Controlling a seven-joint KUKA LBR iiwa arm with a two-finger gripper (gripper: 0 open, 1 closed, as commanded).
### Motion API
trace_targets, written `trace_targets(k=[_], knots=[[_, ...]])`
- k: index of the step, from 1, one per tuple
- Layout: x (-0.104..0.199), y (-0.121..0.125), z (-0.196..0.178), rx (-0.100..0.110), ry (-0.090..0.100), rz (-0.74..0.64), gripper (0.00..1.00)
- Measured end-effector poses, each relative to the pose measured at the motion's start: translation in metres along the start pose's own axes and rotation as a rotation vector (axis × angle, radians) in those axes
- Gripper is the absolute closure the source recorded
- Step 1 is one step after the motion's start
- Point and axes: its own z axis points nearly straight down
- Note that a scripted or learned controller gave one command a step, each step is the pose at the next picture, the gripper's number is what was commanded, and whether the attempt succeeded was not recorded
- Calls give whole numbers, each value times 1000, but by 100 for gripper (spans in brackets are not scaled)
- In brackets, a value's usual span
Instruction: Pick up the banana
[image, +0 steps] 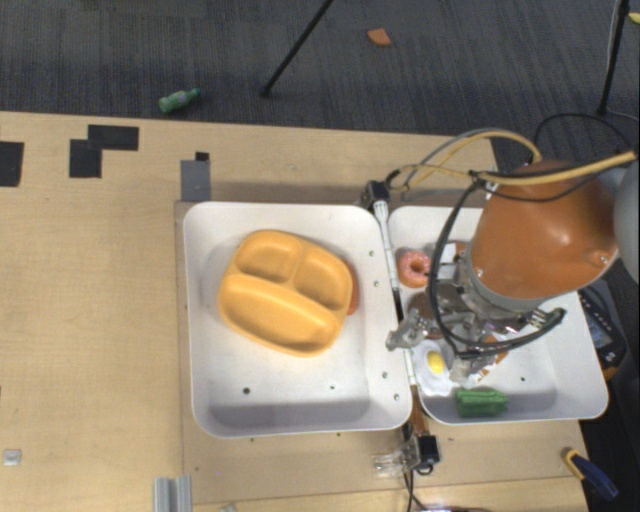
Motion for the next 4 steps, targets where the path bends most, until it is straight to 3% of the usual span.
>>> trace_targets(k=[1, 2, 3, 4], knots=[[-8, 7, 15, -1, 0, -398, 0], [-14, 10, -64, 1, -1, -844, 0], [-3, 6, 15, -5, -1, -1267, 0], [-24, 7, 15, -3, -2, -1743, 0]])
